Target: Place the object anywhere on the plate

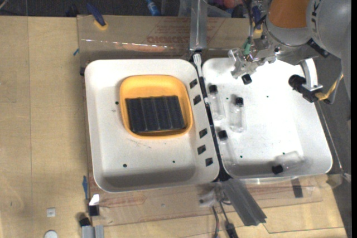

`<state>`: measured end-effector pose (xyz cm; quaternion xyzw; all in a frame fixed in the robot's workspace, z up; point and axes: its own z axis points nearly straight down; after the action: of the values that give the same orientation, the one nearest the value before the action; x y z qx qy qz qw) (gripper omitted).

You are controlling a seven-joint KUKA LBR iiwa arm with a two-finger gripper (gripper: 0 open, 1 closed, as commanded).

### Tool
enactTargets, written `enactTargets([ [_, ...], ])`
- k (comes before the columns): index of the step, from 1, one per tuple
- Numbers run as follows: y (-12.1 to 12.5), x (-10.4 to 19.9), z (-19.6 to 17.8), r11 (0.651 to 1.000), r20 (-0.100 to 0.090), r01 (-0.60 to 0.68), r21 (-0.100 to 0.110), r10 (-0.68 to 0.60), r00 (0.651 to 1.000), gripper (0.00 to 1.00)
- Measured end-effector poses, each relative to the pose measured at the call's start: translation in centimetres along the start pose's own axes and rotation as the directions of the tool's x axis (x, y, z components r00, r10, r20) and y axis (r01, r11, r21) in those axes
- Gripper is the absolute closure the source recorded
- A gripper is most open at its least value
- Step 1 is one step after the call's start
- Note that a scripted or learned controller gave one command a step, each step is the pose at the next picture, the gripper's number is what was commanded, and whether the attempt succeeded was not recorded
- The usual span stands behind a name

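In the camera view, we are seeing the hand (245,68) hovering over the right bin (321,136), close to its 12 o'clock edge. We are not able to tell how far it is open or whether it has hold of anything.

We are taking the task's thing to be the clear vial (239,114) with a black cap, lying near the middle of that bin at 6 o'clock from the hand and apart from it. We are judging it light, stiff and smooth, so it is likely to roll or slip. Taking it across the body just below the cap is looking safest. A second vial (287,160) is lying toward 5 o'clock in the same bin, near the rim and harder to reach.

The plate (129,86) is sitting in the left bin (100,120), at 9 o'clock from the hand, with a black ribbed block (155,114) covering most of its middle. We are therefore expecting little bare plate, chiefly a strip along 12 o'clock. The raised rims where the bins are meeting are calling for a lift before crossing. The tabletop (39,120) is lying open beyond.
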<state>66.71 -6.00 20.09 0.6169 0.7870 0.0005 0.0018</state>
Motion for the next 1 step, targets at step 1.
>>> enactTargets([
  [1,0.35,1.3,-2.1,0.992,0.0,0.127,-0.001,-0.127,0.992,1.0],
])
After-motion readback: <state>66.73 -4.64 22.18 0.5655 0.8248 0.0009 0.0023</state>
